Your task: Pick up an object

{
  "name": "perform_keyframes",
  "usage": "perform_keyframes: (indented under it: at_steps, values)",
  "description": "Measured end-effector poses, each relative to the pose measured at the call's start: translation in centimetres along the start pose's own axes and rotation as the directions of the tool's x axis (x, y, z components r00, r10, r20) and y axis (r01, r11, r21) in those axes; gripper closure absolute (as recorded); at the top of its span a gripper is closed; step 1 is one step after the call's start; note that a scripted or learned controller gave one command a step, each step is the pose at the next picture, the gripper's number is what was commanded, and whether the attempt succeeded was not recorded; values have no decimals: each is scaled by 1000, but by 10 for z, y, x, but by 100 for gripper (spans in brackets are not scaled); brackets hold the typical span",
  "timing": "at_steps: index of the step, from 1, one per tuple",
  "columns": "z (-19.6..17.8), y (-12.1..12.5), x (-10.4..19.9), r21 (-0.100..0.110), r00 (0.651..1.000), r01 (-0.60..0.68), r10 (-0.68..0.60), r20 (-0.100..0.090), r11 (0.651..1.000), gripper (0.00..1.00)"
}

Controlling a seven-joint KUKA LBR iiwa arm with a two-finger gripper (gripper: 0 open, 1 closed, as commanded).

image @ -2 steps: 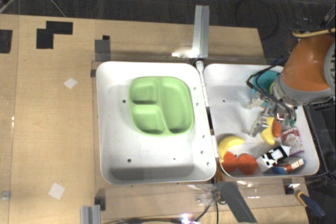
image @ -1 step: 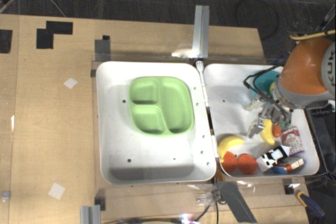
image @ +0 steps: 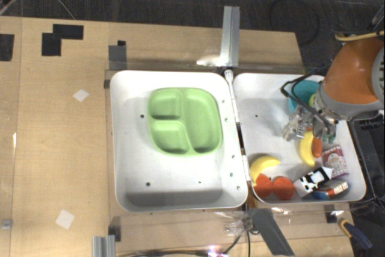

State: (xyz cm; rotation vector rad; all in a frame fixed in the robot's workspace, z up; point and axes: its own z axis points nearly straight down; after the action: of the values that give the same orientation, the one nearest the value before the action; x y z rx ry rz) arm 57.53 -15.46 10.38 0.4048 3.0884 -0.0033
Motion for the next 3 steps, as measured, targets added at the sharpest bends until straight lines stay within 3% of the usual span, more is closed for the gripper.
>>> perform_keyframes:
  at_steps: [1, 2, 3]
  values:
    - [-105, 54, 5, -2, 999, -49, 49, -12, 999, 100]
    - [-120, 108, -40, 7, 917, -399, 399, -18, 917, 100]
    - [-148, 164, -25, 10, 851, -524, 524, -18, 851, 100]
